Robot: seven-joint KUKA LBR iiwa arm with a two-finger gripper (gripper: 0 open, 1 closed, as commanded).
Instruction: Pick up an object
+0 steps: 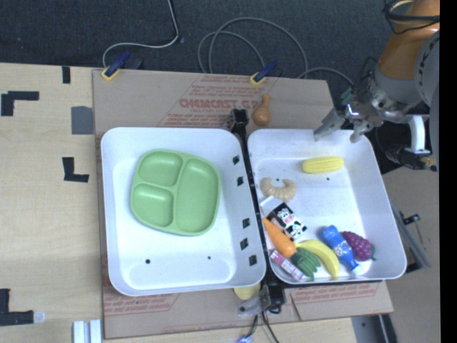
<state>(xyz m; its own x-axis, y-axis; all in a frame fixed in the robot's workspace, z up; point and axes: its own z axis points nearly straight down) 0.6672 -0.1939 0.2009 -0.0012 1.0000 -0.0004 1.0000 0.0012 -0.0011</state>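
While my gripper (pixel 340 129) hangs over the far right corner of the right bin (pixel 378 191), its two fingers are spread apart and hold nothing. I think I am up here so I can come down on a toy without bumping the rest.

Closest to me is the yellow corn cob (pixel 323 165). It lies alone on the bin floor, near the far wall, so I guess it is the easy one to grab. Its long side runs left to right, tilted up a tiny bit at the right end.

A green plate (pixel 175 192) sits in the left bin (pixel 114 213).
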